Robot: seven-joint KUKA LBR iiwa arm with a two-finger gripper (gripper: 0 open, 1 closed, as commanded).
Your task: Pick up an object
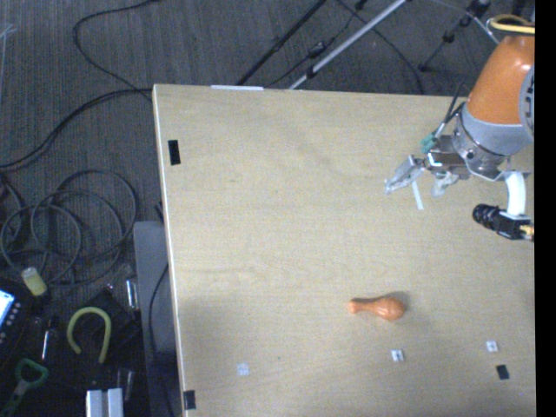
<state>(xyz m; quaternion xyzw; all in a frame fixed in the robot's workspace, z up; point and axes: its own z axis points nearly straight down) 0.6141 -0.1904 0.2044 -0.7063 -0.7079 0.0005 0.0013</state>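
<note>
An orange, pear-shaped object [378,307] lies on its side on the light wooden board [278,224], in the lower right part, with its narrow end pointing left. My gripper [418,186] hangs at the right, above the board and well up and to the right of the orange object. Its metal fingers [399,182] are spread open with nothing between them. The orange band of the arm [504,85] shows above the wrist.
Small markers dot the board: a black one [174,152] at the upper left and several near the front edge [397,354]. Cables [69,224] and tools lie on the floor left of the board. Tripod legs [373,16] cross behind it.
</note>
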